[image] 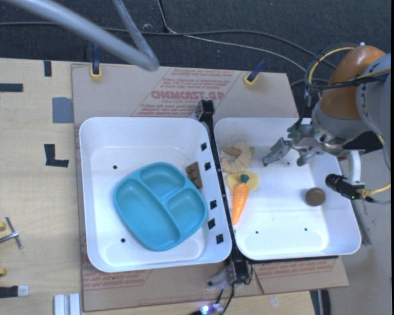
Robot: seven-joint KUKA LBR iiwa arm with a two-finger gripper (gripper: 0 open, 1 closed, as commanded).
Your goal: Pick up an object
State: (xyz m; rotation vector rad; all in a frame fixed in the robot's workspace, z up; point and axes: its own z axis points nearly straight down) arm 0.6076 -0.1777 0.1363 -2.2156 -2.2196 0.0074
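Camera view. The gripper [280,153] sits in the upper part of the right bin [282,241], right of frame centre, at the end of the grey arm [354,104] with its orange band, which enters from the right edge. The metal fingers [273,156] point left and slightly downward. They look spread a little way apart with nothing between them, but they are small and dark against the white floor, so whether they are open or closed cannot be told with certainty. They hold no object.

Nearest object: a pale tan, lumpy item [237,157] lying just left of the fingertips, apart from them, against the bin's left wall. Directly below it lies a small yellow piece with a green spot [244,178], and below that an orange carrot [239,202], tapered, its point towards the lower edge of the frame. A small brown rounded object [315,196] lies alone in the right part of the same bin, below and to the right of the gripper, well clear of the fingers.

The left bin [98,176], at frame centre-left, holds a smooth blue divided plate [159,205] with three compartments, and a small dark brown block [194,174] beside the plate's upper right rim. Both bins are shallow, white and glossy, resting on a brown cardboard sheet [184,94].
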